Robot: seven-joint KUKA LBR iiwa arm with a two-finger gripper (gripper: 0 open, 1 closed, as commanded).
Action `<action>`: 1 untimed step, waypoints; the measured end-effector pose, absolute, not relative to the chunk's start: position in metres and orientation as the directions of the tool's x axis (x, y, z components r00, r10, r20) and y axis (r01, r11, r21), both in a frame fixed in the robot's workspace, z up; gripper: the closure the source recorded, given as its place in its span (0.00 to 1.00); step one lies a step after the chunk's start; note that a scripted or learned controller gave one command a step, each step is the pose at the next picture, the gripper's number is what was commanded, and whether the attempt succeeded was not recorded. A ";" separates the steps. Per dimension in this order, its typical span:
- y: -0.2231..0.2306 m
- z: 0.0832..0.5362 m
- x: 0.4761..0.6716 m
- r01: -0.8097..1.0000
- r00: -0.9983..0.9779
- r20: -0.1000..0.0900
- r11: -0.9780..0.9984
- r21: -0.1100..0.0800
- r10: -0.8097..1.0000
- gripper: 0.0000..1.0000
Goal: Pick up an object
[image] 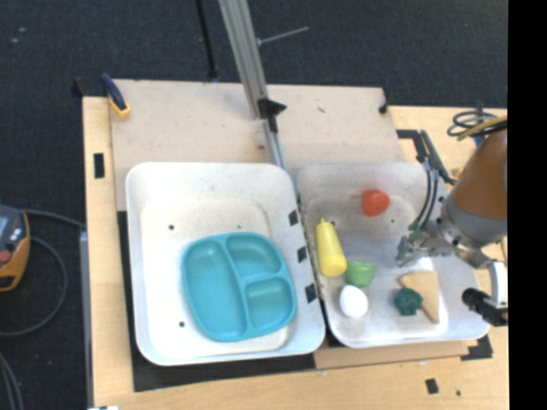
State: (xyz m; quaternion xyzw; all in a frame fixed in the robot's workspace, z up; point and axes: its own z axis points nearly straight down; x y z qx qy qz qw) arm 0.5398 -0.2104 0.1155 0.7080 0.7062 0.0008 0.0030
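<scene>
Near right bin's [376,340] far edge, end effector [412,248], wedge [425,290] beside

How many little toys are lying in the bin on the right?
6: a red ball at the back, a yellow bottle on the left, a green piece beside it, a white egg in front, a dark green toy and a tan wedge. The arm may hide more.

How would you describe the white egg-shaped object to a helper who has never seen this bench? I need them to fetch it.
Look in the right bin, the one without the blue tray. Along its left side lies a yellow bottle; the white egg sits just below it, near the front rim. It is the one plain white, rounded item, beside a small green piece.
</scene>
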 end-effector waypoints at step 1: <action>-0.221 0.175 0.542 1.000 0.003 -0.004 -0.003 0.007 1.000 1.00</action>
